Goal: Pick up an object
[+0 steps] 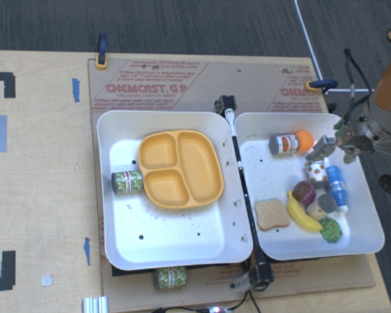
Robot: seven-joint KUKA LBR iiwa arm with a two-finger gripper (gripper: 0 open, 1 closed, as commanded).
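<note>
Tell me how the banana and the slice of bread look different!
The banana is yellow, long and curved; the bread slice is pale brown, flat and squarish. The banana touches other toys on its right, while the bread has bare bin floor on its left. Both lie in the right bin, side by side.

The arm (pixel 384 109) at the right edge shows an orange band above a grey metal wrist, thin black cables looping over it, ending in a grey gripper (pixel 326 147)

Arm (pixel 386 103) cut off by right edge. Claw (pixel 327 147) small, blurred; finger state unreadable. Can (pixel 170 278) below left bin (pixel 117 240) partly hidden under rim. Labels on cans too small to read.
</note>
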